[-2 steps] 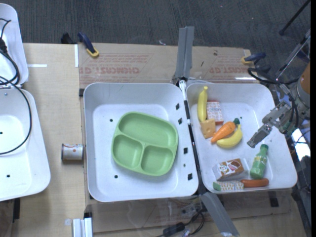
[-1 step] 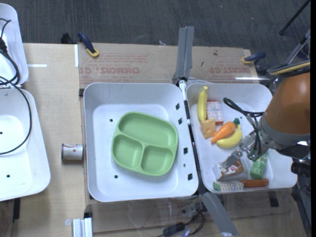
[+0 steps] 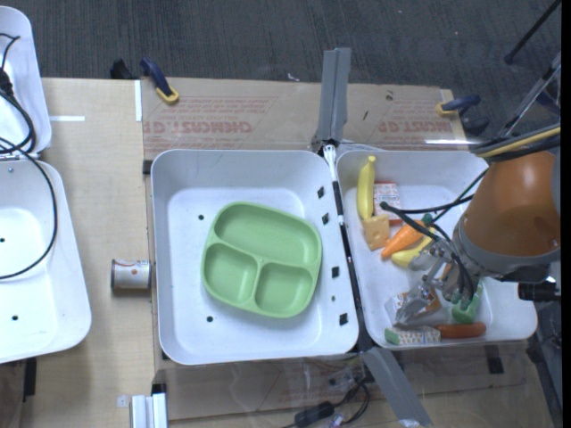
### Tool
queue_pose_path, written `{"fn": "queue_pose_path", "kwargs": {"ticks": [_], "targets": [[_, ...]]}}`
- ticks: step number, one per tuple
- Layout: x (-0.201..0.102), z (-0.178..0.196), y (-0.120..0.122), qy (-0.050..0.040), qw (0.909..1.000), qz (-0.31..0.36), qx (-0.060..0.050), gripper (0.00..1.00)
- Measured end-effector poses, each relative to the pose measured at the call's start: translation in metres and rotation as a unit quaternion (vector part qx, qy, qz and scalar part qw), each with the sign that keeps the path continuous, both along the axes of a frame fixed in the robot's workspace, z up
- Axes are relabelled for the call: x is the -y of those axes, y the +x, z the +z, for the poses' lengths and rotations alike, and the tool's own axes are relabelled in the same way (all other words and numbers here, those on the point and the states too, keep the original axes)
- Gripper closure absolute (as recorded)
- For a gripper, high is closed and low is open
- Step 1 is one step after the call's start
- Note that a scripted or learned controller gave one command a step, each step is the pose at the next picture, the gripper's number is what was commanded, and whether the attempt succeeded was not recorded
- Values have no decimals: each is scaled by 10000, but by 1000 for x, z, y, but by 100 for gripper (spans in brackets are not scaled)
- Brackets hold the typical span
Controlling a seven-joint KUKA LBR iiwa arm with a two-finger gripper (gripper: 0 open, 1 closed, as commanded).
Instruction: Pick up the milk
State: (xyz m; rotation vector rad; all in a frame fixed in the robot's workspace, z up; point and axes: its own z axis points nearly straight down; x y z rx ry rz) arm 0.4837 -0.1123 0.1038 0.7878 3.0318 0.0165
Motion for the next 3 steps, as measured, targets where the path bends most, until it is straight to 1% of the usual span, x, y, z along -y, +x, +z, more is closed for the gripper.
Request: {"fn": "queue_pose_path", "kwargs": {"ticks": [1, 2, 3], "targets": [[0, 14, 2, 9, 10000, -16, 18, 100], [-94, 88, -5, -39, 9996, -260, -51, 100], [-93, 87, -5, -40, 9996, -266, -54, 0]]}}
